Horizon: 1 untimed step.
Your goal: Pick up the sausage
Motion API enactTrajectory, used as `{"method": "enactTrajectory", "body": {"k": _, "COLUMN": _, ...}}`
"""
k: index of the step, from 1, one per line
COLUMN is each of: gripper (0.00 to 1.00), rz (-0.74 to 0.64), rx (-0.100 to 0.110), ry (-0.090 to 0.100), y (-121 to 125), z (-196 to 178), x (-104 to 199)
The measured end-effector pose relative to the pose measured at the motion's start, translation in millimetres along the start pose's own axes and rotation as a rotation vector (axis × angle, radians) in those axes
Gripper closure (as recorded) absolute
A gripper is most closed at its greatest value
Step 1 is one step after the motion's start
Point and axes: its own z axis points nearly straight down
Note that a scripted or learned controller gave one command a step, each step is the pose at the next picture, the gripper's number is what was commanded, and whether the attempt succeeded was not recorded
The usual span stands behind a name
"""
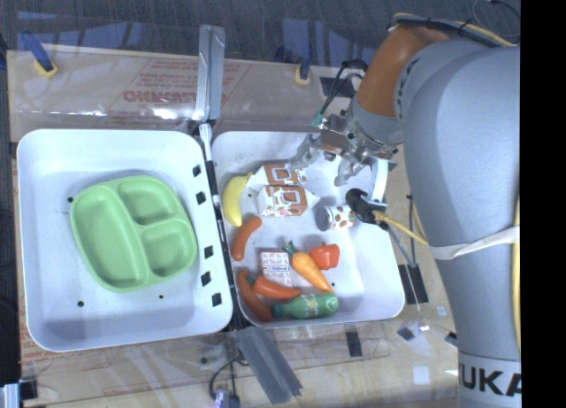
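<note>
Approach step in hand, by the look of it, nothing lifted yet. Gripper (340, 163) poised over the far part of the right bin (389, 296), near its far right corner, just above the two small cartons (285, 189). State of the jaws: cannot tell, dark links and cables tangled there, no object seen between them. Sausage (245, 236) taken to be the orange-red link lying at the left wall of the right bin, about midway along it, just below the yellow banana (234, 199) and touching or nearly touching it; a second reddish link (250, 298) down at the near left corner, partly under the carrot (276, 289), so some doubt which one is meant. Green bottle (307, 307) along the near edge, another carrot (309, 272) and a red pepper (325, 256) mid-bin, a small can (339, 217) towards the right wall. Green divided plate (133, 234) in the left bin (35, 220), untouched. Next move likely calls for travel leftward and nearer across the bin, alignment across the narrow width of the sausage, then a descent clear of the banana and the bin wall, both close enough to spoil a grasp.
</note>
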Motion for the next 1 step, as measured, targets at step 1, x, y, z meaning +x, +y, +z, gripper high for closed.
{"method": "enactTrajectory", "body": {"k": 1, "gripper": 0.00, "rz": 0.214, "rx": 0.001, "ry": 0.001, "y": -40.5, "z": 17.8, "x": 29.0}}
